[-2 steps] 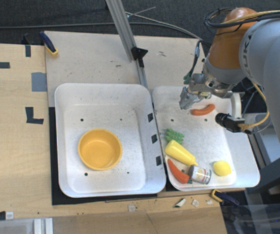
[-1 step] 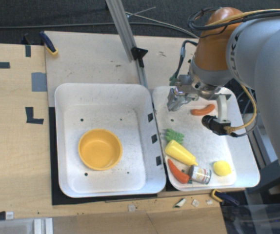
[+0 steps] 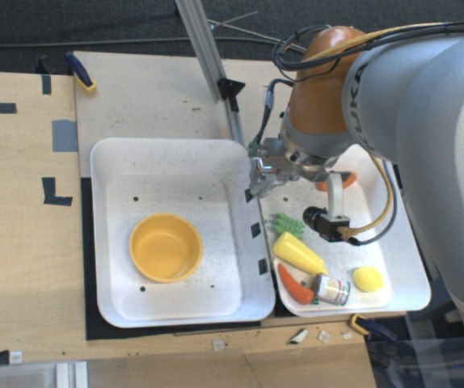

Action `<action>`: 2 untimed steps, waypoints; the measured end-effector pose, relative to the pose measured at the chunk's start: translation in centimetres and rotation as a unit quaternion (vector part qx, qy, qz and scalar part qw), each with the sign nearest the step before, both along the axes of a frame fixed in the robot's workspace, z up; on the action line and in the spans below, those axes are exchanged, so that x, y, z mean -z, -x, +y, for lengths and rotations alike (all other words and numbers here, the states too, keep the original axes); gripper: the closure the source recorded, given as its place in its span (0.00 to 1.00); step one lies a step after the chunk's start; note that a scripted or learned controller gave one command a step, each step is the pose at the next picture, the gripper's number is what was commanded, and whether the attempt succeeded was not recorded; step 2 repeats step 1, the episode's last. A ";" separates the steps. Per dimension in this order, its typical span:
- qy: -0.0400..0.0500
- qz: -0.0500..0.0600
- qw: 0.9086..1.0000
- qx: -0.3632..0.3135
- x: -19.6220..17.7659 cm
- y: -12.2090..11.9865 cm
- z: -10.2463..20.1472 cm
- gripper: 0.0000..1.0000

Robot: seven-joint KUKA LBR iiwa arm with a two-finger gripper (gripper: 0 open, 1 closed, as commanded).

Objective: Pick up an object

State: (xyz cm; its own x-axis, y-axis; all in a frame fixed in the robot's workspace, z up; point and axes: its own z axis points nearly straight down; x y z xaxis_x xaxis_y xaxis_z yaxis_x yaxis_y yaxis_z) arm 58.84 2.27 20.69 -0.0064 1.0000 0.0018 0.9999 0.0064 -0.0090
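Observation:
My gripper (image 3: 258,183) hangs over the rim between the two bins, at the upper left corner of the right bin (image 3: 406,297). Nothing shows in its grasp. Just below it in the right bin lie a green leafy item (image 3: 288,224), a yellow bottle-shaped item (image 3: 299,254), an orange-red carrot-like piece (image 3: 294,285), a small jar with a white label (image 3: 332,289) and a yellow lemon (image 3: 367,279). An orange and white item (image 3: 335,183) is partly hidden under the arm. A yellow bowl (image 3: 166,247) sits in the left bin (image 3: 111,217).
A slanted metal pole (image 3: 208,55) rises behind the bins. A blue and yellow clamp (image 3: 80,71) sits at the bench's far left corner, another (image 3: 365,325) at the front edge. The arm's grey body covers the right bin's far side.

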 end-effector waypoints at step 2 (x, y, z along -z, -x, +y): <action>0.000 0.001 1.000 0.000 0.4 2.1 5.0 1.00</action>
